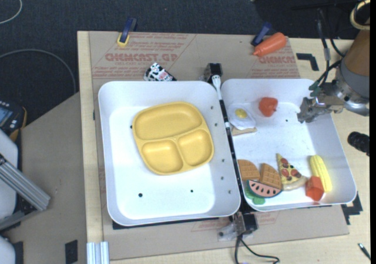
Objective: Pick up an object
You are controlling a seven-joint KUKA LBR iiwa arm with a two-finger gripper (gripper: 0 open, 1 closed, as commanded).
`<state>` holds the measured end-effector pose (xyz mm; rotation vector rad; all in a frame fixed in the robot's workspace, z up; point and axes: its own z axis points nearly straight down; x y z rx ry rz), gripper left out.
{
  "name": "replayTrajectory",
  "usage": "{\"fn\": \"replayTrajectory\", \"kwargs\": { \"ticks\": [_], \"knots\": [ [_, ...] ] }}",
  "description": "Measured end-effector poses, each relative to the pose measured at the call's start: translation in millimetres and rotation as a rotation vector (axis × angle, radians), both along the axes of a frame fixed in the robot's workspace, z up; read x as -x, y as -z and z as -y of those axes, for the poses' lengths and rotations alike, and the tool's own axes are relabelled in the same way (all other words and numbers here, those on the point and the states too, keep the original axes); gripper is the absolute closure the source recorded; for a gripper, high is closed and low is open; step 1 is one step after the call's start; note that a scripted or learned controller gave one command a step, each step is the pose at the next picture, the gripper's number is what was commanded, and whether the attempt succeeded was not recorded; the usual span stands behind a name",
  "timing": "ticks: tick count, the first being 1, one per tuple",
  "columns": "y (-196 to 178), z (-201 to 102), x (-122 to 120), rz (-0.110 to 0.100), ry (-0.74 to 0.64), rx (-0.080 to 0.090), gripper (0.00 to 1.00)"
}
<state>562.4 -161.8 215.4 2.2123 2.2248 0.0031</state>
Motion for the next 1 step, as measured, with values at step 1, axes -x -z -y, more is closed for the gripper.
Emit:
{"fn": "replayTrajectory", "kwargs": {
  "ticks": [1],
  "knots": [
    [-12.6,-40.4,-28.9,0.001,-0.001,-0.001,1.0]
  ]
}}
